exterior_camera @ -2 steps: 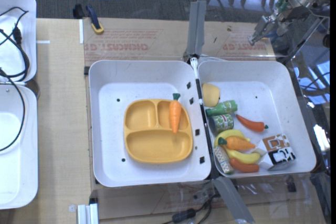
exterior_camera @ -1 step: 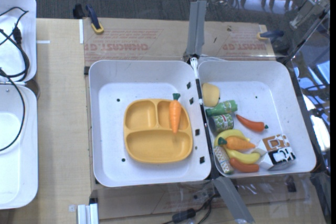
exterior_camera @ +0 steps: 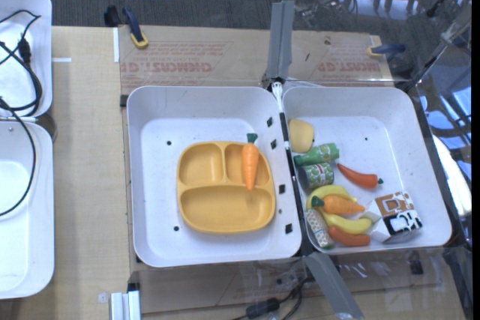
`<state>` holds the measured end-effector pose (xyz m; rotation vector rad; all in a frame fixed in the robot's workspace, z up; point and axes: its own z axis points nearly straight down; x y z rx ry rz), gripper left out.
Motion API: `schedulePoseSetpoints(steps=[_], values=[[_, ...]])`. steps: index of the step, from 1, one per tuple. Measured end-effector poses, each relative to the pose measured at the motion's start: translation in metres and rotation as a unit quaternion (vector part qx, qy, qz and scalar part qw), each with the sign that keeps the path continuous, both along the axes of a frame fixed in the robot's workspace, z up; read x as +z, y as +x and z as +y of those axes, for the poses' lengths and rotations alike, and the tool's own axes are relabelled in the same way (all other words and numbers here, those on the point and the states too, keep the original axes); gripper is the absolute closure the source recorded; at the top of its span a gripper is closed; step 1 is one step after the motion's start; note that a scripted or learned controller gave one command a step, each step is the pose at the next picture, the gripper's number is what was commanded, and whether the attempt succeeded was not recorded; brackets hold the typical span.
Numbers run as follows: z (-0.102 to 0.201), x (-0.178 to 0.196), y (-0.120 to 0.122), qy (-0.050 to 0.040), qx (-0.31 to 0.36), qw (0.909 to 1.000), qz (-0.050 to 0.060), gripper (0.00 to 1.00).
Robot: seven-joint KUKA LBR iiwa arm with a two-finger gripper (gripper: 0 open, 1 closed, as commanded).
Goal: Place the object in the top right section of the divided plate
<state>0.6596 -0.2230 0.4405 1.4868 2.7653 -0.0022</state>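
Jaw state: could not tell. Heaped by the near edge of the right bin (exterior_camera: pixel 390 105): bananas (exterior_camera: pixel 346 222), carton (exterior_camera: pixel 398 213). Sat mid-floor in the left bin (exterior_camera: pixel 154 154): plate (exterior_camera: pixel 217 206). Lay lengthwise in the plate's top right section, beside the divider, leaf end over the far rim: carrot (exterior_camera: pixel 250 165). Farther back, near the right bin's left wall: cans (exterior_camera: pixel 317 165), pepper (exterior_camera: pixel 358 176), pale lump (exterior_camera: pixel 301 135).

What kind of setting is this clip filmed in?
Probably a robotics lab bench: two white bins clamped on a cardboard-covered table, toy food such as a carrot on a yellow divided plate, loose cables at left.
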Motion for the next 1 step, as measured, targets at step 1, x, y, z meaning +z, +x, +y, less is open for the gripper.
schedulePoseSetpoints(steps=[1], values=[[0.0006,0.0,0.0002,0.0001,0.001,1.0,0.0,0.0]])
